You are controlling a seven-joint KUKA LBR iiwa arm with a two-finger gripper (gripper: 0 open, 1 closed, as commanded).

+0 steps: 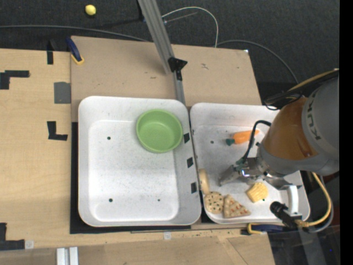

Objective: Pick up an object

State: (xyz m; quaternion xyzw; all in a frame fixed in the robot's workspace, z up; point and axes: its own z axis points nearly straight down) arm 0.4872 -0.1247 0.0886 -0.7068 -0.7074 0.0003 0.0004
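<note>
Your claw [230, 174] sits low inside the right bin [220, 110], pointing toward that bin's left side, and its grey fingers look drawn close together with nothing visible between them — no object is pinched. The arm [300, 131] comes in from the right, its orange band sitting over the bin's right half. Around the claw you have several things to choose from: a carrot [240, 138] lies just above it, toward the bin's far wall; a yellow cheese-like block [257, 192] rests just to its lower right; a round cracker [213, 202] and a pizza slice [235, 208] lie side by side at the near edge, touching or nearly so; and a pale oblong piece [203, 180] lies along the bin's left wall. In the left bin [96, 203] a green bowl [159, 130] stands upright in the far right corner. Both bins rest on the table [110, 65] — and a small yellow ball [90, 9] lies on the dark floor beyond it.
</note>
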